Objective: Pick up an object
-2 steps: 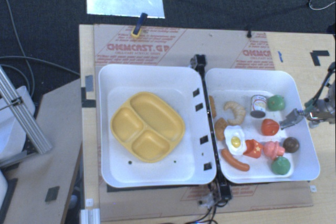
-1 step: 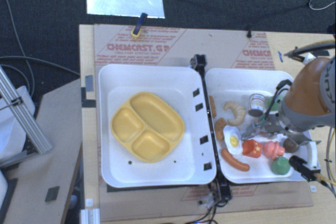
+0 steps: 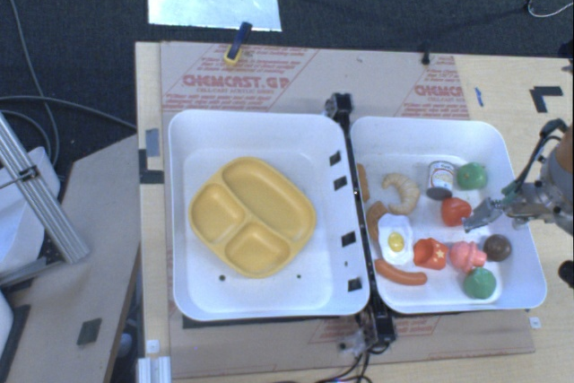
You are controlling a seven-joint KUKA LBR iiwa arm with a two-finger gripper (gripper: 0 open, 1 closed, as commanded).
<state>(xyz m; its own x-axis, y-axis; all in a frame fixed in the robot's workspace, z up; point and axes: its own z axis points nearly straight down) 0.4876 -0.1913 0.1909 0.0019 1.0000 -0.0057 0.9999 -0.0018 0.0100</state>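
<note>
**Gripper over the right bin, among the toy food**

The gripper (image 3: 487,213) reaches in from the right side and hangs over the right bin (image 3: 516,152), just beside a red pepper-like toy (image 3: 455,211) and above a dark brown ball (image 3: 497,247). It is too small and blurred here, so I cannot tell how far it is open or if it has anything.

The right bin contains many small toys: a croissant (image 3: 402,190), a small can (image 3: 439,178), a green round toy (image 3: 471,176), a fried egg (image 3: 395,239), a red strawberry-like piece (image 3: 430,254), a pink piece (image 3: 466,256), a sausage (image 3: 401,274) and another green ball (image 3: 480,283).

In the left bin (image 3: 193,139) lies a yellow divided plate (image 3: 252,216). Both bins stand side by side on the desk (image 3: 296,76).
</note>
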